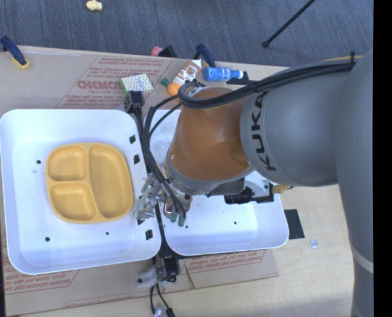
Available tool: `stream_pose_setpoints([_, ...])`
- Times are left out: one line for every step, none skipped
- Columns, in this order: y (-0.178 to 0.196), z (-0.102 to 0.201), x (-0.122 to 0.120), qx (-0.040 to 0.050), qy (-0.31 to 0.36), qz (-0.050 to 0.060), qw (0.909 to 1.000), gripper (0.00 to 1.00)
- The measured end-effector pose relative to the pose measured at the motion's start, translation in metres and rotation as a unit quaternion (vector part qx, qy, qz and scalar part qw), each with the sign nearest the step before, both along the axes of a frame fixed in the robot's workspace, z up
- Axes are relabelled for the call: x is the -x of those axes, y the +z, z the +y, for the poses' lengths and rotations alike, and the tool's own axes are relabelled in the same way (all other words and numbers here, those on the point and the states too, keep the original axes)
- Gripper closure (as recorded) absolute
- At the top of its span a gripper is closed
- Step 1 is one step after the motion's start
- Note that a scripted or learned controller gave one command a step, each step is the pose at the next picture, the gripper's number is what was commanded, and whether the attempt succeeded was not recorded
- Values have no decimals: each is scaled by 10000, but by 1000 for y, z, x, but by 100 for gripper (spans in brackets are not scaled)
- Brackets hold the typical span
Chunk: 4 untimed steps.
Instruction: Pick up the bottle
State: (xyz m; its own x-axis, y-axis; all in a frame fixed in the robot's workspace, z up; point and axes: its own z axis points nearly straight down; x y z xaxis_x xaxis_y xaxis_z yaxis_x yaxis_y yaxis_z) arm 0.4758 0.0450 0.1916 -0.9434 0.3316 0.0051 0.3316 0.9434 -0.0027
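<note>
My gripper (160,207) hangs low over the left edge of the right bin (249,240), close to the wall shared with the left bin. The orange band and grey body of the arm (212,144) cover most of the right bin's floor, so what lies under them is hidden. Nothing shows in the gripper's grasp. Beyond the right bin's far edge lies a small blue and white object (221,74), beside an orange-tipped labelled item (183,79). I cannot tell whether either is the bottle.
A yellow three-compartment plate (89,180) lies in the left bin (24,243). Blue clamps (12,51) hold the cardboard sheet under the bins. A small patterned packet (136,83) sits behind the bins. Cables (158,282) run between the bins at the front.
</note>
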Motion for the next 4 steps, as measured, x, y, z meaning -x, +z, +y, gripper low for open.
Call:
stream_pose_setpoints([91,-37,-1,4,-647,-35,9979,100])
stream_pose_setpoints([-1,-43,0,-1,-222,-10,9998,100])
stream_pose_setpoints([86,11,-1,-4,1241,-38,9923,100])
stream_pose_setpoints([0,7,0,-7,1615,-10,9869,100])
